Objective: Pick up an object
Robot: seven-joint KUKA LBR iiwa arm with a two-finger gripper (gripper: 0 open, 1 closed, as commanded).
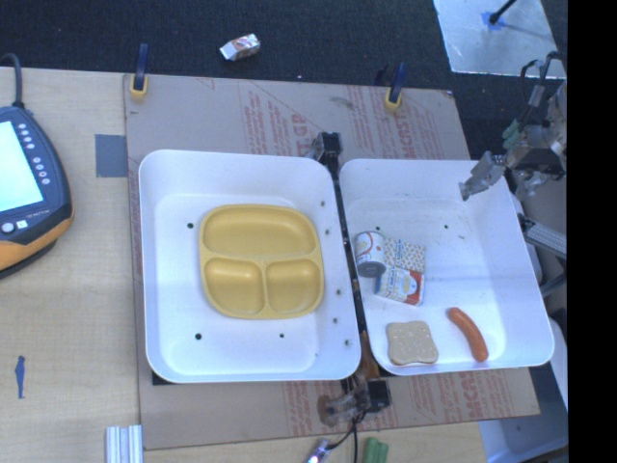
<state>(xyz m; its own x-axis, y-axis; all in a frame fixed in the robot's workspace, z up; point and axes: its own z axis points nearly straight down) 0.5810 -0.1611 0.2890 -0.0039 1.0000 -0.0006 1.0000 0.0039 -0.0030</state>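
Starting far left of the right bin (501, 258): a teach pendant (29, 191) lying on the table (77, 316), screen up, orange rim showing. Next toward the right bin, the left bin (164, 258), holding a yellow divided tray (260, 258) with three compartments, flat in its middle. Up on the dark floor beyond the left bin, a small crumpled wrapper (240, 47). Two clamps (139, 73) pinning the cardboard sheet (289, 114) along its far edge. Now into the right bin itself: against its left wall, a small printed packet (390, 268), with a round grey piece resting on its left part. Near the front wall, a slice of toast (412, 342) lying flat, and just right of it, apart, a sausage (468, 333) angled toward the front right corner. Over the bin's far right corner, the claw (479, 178), hovering above the rim, nothing seen between its fingers; spread or pressed together, cannot tell from here.
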